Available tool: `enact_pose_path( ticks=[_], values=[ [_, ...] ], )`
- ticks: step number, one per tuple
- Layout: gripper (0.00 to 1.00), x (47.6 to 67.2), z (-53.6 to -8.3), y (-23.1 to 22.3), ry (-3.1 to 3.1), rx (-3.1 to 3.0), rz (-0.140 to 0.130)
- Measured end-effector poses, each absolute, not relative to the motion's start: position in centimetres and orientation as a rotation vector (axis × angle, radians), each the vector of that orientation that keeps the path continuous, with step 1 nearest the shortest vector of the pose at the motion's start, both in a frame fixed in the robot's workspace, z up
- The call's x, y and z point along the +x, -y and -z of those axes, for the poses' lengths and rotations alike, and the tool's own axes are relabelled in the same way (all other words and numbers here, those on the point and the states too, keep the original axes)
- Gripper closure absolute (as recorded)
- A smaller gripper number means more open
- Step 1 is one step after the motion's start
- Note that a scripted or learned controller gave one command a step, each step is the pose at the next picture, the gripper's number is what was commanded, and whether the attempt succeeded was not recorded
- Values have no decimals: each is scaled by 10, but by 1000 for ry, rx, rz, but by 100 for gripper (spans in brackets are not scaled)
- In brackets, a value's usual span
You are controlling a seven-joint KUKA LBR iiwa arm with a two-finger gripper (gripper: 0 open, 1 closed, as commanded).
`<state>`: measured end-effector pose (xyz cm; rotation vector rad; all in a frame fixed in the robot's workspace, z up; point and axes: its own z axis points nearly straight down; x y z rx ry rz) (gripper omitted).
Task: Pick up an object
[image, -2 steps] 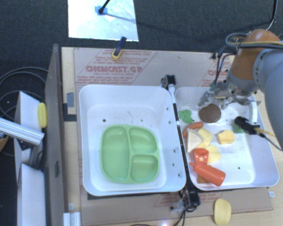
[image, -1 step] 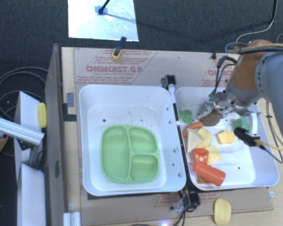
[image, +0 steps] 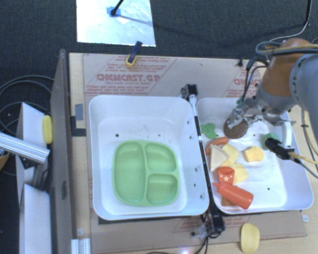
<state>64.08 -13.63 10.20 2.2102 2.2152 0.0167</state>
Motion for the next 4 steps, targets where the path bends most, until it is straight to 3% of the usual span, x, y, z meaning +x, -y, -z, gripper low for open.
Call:
enact_pose_path(
  ticks=[1, 2, 3, 4],
  values=[
    [100, 639, -186, 58, -2226, 2215, -2],
    [100, 614, -204, 115, -2221, 2221, -1],
    [100, 659, -143, 211, -2213, 2216, -5],
    [0, 657, -144, 207, -2222, 2216, -1]
  ],
)
